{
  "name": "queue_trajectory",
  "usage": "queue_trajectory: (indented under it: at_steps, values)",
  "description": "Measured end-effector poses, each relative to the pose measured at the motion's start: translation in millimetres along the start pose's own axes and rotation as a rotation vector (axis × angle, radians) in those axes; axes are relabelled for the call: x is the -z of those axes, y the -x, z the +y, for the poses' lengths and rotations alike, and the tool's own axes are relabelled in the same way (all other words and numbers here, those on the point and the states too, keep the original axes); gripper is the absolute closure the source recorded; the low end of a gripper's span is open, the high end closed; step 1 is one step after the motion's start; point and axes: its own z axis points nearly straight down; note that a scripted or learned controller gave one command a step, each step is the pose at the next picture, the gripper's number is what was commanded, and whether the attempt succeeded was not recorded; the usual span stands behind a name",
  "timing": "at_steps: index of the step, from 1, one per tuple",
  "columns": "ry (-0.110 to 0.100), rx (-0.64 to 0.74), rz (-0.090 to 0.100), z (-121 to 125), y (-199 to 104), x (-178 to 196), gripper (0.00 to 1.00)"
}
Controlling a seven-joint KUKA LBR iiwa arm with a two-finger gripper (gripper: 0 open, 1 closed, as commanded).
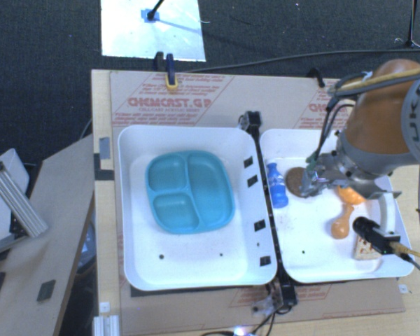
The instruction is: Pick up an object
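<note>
Tan wafer is lying near the right bin's front edge; pincer, grip state indeterminable, is hovering at the brown disc, likely risking knocking the blue bottle aside.

The pale wooden tabletop bears a brown paper-faced sheet with red print. On the sheet lie two shallow white plastic bins, one under the jaws and the other beside it, well clear of them.
</note>
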Motion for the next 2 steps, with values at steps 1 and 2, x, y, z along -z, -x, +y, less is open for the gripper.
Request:
queue_trajectory:
  at_steps: [1, 2]
  values:
    - [0.000, -0.001, 0.000, 10.9, -61.6, -5.8, 1.00]
    - [0.001, -0.002, 0.000, 23.1, -109.9, 5.8, 1.00]
